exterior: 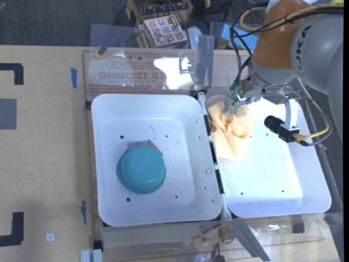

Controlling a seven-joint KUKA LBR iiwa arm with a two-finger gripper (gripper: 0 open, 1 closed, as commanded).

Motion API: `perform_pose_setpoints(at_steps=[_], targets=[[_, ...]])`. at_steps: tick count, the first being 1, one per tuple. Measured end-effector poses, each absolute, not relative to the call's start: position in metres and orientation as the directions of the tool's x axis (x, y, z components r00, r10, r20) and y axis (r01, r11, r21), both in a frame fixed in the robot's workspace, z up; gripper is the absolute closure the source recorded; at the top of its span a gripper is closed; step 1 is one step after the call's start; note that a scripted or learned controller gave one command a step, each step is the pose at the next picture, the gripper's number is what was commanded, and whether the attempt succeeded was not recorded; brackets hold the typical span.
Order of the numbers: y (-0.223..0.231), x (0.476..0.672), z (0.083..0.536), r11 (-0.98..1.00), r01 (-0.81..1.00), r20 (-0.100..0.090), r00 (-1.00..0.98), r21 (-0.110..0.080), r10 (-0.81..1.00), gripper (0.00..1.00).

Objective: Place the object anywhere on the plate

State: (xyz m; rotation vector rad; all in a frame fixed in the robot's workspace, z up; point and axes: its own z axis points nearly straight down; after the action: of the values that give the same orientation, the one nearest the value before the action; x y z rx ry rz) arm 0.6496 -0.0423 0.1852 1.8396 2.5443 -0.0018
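Crumpled pale orange cloth in right white bin, at its upper-left corner. Gripper at cloth's top edge; finger state: cannot tell. Teal round plate in left white bin, bare. Transfer not yet done; lift, carry, release remain.

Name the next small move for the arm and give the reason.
Probably a short lift straight up. The tool sits at the top of the orange cloth in the right bin, and the teal plate lies in the left bin, so the cloth must clear the walls between them before crossing.
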Motion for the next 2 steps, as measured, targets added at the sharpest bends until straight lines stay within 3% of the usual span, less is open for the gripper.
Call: perform_pose_setpoints(at_steps=[1,2], targets=[[0.04,0.596,0.185,0.407,0.914,-0.001,-0.407,0.002,0.914,1.0],[0.075,0.558,0.185,0.434,0.901,0.001,-0.434,0.0,0.901,1.0]])
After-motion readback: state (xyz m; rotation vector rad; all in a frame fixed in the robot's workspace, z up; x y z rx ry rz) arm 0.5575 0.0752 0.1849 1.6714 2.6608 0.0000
